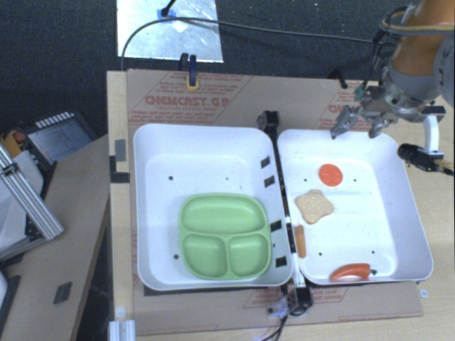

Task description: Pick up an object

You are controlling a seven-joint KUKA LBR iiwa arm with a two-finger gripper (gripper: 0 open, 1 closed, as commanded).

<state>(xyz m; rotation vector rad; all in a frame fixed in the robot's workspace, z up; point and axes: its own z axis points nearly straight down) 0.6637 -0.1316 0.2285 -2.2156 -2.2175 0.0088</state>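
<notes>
My gripper hangs over the back edge of the right bin, its two fingers spread open with nothing between them. In that bin lie a round red-orange slice, a beige toast-shaped piece just in front of it, a thin orange sausage-like piece by the left wall, and a red-orange curved piece at the front edge. The gripper is well behind and above all of them.
The left bin holds a green three-compartment plate. A black clip divider joins the two bins. A yellow clamp stands at the back, and grey equipment lies at the left.
</notes>
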